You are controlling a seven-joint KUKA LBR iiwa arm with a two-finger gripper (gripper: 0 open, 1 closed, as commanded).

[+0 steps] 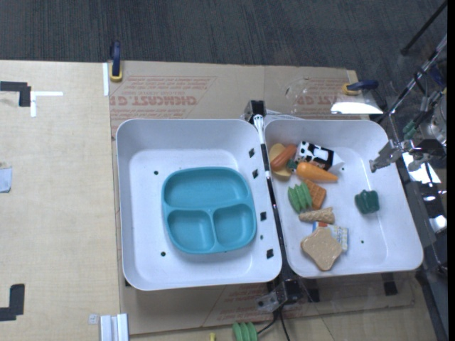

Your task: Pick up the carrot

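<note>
The carrot is an orange piece lying on its side in the upper middle of the right bin, tip pointing right. It touches a black-and-white toy behind it and a green ridged piece in front. A second orange piece lies to its left. My gripper hangs at the bin's upper right rim, well to the right of the carrot and apart from it, with nothing seen in it.
The right bin also holds a dark green piece, a cracker and a slice of bread. In the left bin lies a blue divided plate. Clamps sit on the cardboard behind the bins.
</note>
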